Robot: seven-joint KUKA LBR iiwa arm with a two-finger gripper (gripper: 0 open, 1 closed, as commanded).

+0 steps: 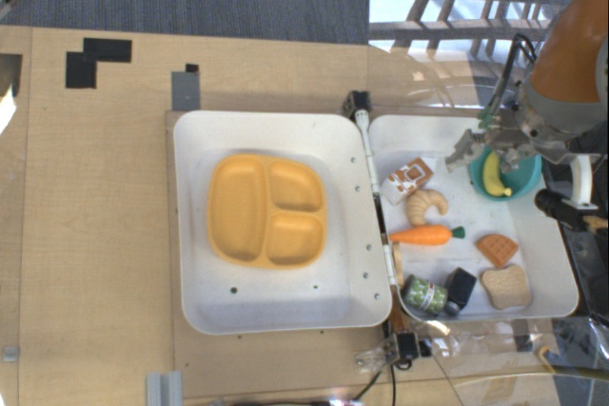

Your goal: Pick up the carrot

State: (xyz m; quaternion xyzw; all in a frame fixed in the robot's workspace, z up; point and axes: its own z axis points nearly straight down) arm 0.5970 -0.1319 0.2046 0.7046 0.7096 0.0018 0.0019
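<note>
The big grey and orange robot arm point(571, 62) is cut off at the right edge. It hides part of the small teal bowl point(519, 174).

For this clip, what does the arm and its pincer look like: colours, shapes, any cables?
The arm enters as a bulky rounded segment with an orange band over a grey wrist housing. Thin dark cables run down beside it toward the pincer, a small grey metal assembly with slender parts. A white cylindrical fitting and a black piece sit just below the wrist. No markings are legible.
</note>
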